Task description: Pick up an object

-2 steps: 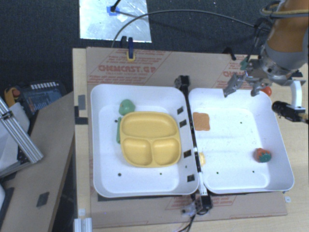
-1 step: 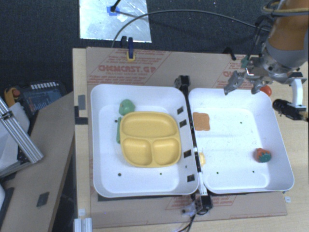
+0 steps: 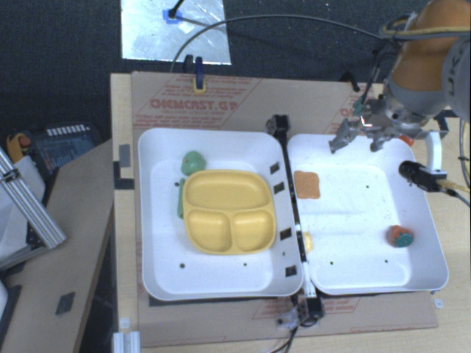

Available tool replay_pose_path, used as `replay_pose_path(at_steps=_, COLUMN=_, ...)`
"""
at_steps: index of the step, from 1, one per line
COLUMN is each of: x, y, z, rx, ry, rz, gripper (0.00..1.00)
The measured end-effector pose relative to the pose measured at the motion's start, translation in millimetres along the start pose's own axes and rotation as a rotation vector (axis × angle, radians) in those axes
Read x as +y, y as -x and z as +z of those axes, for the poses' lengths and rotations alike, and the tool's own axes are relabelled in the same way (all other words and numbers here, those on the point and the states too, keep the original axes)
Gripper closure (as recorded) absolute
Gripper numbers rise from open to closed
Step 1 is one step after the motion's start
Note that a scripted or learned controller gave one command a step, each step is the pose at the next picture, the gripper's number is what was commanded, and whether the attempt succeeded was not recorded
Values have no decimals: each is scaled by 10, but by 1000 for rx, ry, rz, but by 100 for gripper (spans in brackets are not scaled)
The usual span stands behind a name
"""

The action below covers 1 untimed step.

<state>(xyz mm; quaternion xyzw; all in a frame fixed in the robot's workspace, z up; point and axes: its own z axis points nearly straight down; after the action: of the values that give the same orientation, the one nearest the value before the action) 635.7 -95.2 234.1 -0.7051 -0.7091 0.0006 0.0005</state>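
My gripper [image 3: 360,140] hangs over the far edge of the right bin [image 3: 368,271], its two fingers spread apart with nothing between them. An orange flat square piece [image 3: 307,184] lies in the right bin's near-left part, below and left of the gripper. A small round orange and teal object [image 3: 401,236] sits by the right bin's right wall. In the left bin [image 3: 158,271] a yellow divided tray [image 3: 226,210] rests on a green object [image 3: 192,163] that sticks out at its upper left.
A small yellow piece [image 3: 307,242] sits at the divider between the bins. A black cylinder [image 3: 417,174] on the arm reaches over the right bin's right rim. Cables arc above the bench, and a foil sheet [image 3: 174,20] lies beyond it.
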Motion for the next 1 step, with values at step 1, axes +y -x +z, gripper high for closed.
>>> replay_pose_path(at_steps=1, x=-4, y=82, z=457, rx=0, ry=0, rz=5, gripper=0)
